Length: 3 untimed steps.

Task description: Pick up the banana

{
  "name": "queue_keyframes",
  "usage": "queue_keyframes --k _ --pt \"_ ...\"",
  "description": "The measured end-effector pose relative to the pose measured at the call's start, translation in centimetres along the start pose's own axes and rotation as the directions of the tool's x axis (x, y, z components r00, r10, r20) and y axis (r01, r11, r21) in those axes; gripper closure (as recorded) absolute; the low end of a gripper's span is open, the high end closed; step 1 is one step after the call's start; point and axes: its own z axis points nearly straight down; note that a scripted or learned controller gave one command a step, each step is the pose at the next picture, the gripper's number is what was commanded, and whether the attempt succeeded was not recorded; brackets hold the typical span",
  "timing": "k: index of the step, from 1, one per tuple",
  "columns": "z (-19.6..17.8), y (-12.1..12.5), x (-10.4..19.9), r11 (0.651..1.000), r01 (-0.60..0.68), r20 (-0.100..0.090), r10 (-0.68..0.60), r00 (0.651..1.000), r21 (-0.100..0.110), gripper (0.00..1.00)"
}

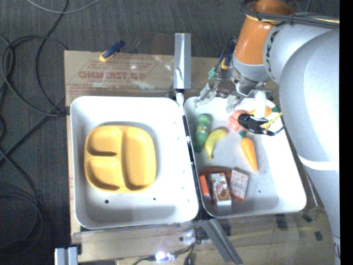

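1. Yellow curved plastic banana (pixel 215 141): lying in the right-hand shallow white bin (pixel 287 200), near its left wall, just beside a green plastic bottle-like item (pixel 202 127) on its left and apart from an orange plastic carrot (pixel 249 153) on its right.
2. Long axis of the banana: slanted, upper end toward the upper right, lower end toward the lower left, close to the green item's base.
3. Metal two-finger gripper (pixel 219 94) on the grey arm with the orange band: placed over the bin's upper edge, above and slightly to the right of the banana in the camera view; finger state impossible to tell against the clutter, nothing visibly pinched.
4. Bearing for the coming move, as a judgement: down the picture and a little left from the gripper to the banana's middle, with closing direction across the slanted axis.
5. Hard to make out: a pink and white object (pixel 242 117) with a black cable loop under the wrist, partly covered; height of the gripper above the bin floor not readable.
6. Elsewhere: two small printed cartons (pixel 230 185) at the bin's lower part; a yellow divided plate (pixel 121 158) in the left-hand bin, well apart.
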Motion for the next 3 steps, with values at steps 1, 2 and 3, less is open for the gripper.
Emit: queue_keyframes --k 1,2,3 --pt "9.1 -1.3 -4.2 0.993 0.118 -0.004 -0.118 0.993 -0.001 0.0" --pt "9.3 -6.1 -8.0 0.965 0.263 0.001 -0.263 0.965 -0.016 0.0" --pt "9.3 -11.9 -11.4 0.966 0.258 0.003 -0.258 0.966 -0.016 0.0"
